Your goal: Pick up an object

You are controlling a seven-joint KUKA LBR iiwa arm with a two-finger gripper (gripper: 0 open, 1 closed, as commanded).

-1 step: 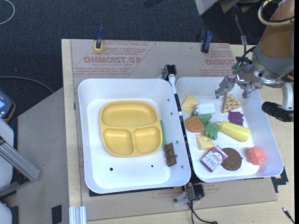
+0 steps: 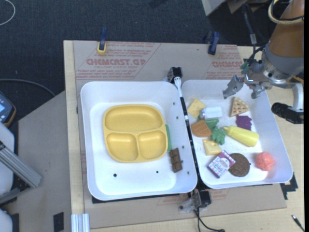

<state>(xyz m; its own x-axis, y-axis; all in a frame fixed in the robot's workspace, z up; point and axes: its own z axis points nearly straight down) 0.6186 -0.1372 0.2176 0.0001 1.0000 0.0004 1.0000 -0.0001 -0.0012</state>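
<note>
Spread wide and holding nothing, my jaws [image 2: 245, 91] hang over the right bin's [image 2: 280, 144] far end, beside the pizza slice [image 2: 239, 107].

the arm [image 2: 289, 37] is cut off by the right edge; a green strip [image 2: 167, 135] lies partly hidden under the yellow tray [image 2: 135, 132].

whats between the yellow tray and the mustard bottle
In the camera view, between the yellow tray and mustard bottle: the bins' rims, an orange cookie and green broccoli.

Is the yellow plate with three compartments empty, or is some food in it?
Empty. All three compartments of the yellow plate show bare yellow surface; the chocolate bar lies outside it.
</note>
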